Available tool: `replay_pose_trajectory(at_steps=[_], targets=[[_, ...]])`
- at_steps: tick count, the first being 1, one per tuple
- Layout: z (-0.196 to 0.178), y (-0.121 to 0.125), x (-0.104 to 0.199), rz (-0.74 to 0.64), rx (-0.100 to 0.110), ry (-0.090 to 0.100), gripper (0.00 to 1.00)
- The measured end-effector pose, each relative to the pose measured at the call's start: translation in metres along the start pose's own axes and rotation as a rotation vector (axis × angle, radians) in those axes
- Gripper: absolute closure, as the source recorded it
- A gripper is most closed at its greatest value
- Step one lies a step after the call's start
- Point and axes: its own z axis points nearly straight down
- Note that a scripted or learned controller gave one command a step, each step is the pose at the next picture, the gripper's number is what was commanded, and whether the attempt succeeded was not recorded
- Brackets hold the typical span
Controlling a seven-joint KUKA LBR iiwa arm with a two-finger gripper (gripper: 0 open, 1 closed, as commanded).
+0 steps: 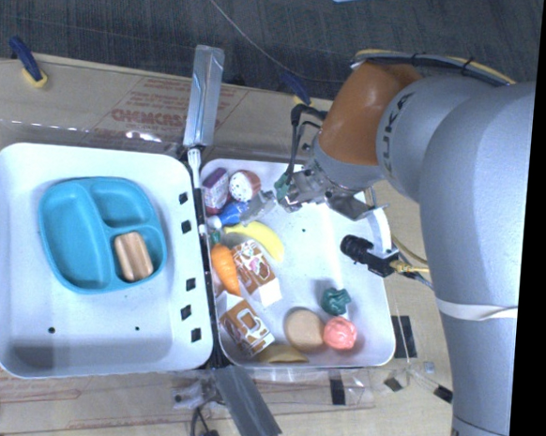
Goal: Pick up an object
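Bench: brown board (pixel 103 105) under two white bins.
Left bin (pixel 19 333): blue divided plate (pixel 93 231) holding a hot dog (pixel 133 256).
Right bin (pixel 372 338): banana (pixel 257 237), carrot (pixel 224 267), packets, other toys.
Gripper (pixel 289 193): over the right bin's far edge; finger state unclear.

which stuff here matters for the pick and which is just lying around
In play for the pick:
- end effector, over the right bin's upper left
- right bin
- banana
- carrot
- snack packet
- pink ball
- bread roll

Lying about:
- left bin
- blue plate
- hot dog in the plate's lower right compartment
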Motion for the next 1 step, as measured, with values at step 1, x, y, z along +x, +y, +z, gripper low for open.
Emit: replay_pose_trajectory(at_steps=[1], targets=[[-0.0059, -0.011, -0.0039, -0.196, 0.006, 0.004, 0.0]])
